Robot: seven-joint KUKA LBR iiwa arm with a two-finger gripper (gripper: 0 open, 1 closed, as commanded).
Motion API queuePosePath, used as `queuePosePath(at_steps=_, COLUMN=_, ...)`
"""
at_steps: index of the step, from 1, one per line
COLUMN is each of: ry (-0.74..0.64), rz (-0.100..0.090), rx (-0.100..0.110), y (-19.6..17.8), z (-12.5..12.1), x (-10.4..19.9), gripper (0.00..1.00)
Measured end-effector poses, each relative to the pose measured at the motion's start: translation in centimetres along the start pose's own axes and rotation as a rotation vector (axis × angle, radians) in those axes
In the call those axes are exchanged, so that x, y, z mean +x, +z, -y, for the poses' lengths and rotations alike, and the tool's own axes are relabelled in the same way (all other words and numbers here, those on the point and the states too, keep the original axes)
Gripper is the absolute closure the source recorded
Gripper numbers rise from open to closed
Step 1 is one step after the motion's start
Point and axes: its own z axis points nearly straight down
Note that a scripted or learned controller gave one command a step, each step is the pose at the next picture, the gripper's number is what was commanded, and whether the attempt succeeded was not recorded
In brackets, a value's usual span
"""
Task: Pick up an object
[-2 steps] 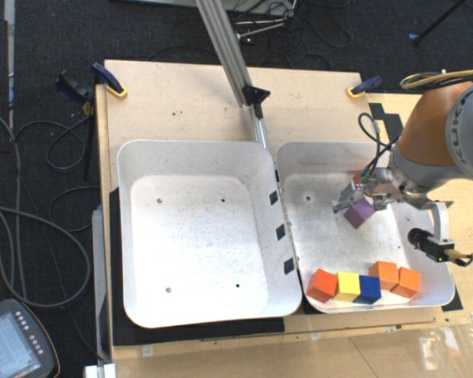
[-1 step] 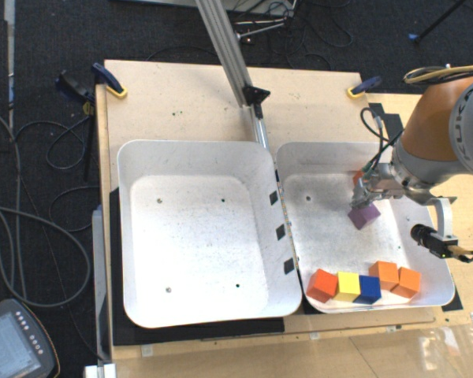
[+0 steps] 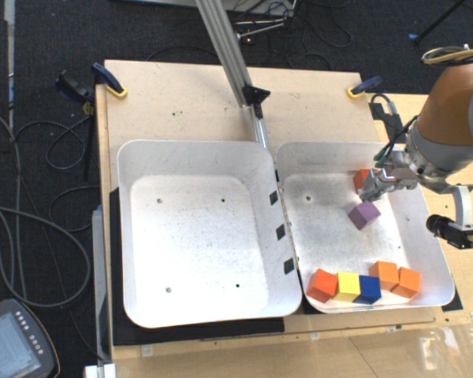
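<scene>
My gripper (image 3: 377, 184) hangs over the upper middle of the right bin (image 3: 430, 246), coming in from the right. A purple block (image 3: 364, 214) lies tilted just below and left of the gripper tip, so close that I cannot say whether they touch. A red-orange block (image 3: 360, 179) sits right against the gripper's left side, partly hidden by it. Along the bin's front wall there is a row of blocks: an orange one (image 3: 323, 284), a yellow one (image 3: 348, 284), a blue one (image 3: 370, 290) and two more orange ones (image 3: 384, 273) (image 3: 409, 281).
The left bin (image 3: 193, 227) lies beside the right one, with a dark divider strip (image 3: 282, 231) between them. A metal pole (image 3: 225, 42) slants in from the top and ends at the bins' back edge. Clamps (image 3: 110, 81) (image 3: 364, 87) grip the board's far corners.
</scene>
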Motion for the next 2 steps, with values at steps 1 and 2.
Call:
queuePosePath(at_steps=1, ry=-0.001, rz=0.001, rx=-0.002, y=-5.4, z=-0.2, x=0.0, gripper=1.00)
queuePosePath(at_steps=2, ry=-0.006, rz=-0.003, rx=0.002, y=-6.2, z=-1.0, x=5.3, gripper=1.00)
